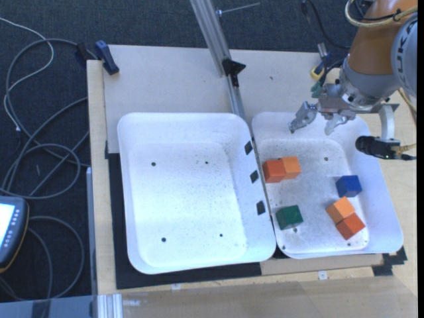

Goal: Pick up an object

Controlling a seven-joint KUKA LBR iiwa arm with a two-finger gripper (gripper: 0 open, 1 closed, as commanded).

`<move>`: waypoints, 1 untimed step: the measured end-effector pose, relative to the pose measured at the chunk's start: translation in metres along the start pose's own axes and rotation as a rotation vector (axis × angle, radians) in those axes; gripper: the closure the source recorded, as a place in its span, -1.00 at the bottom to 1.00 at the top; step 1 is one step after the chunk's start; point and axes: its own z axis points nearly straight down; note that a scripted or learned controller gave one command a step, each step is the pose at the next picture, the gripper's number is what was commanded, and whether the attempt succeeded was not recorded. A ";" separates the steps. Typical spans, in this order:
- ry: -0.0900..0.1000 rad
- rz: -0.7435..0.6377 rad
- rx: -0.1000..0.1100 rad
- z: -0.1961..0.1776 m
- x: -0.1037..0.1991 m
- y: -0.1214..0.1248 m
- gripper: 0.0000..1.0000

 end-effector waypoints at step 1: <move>0.001 0.000 0.006 0.118 0.027 -0.020 -1.00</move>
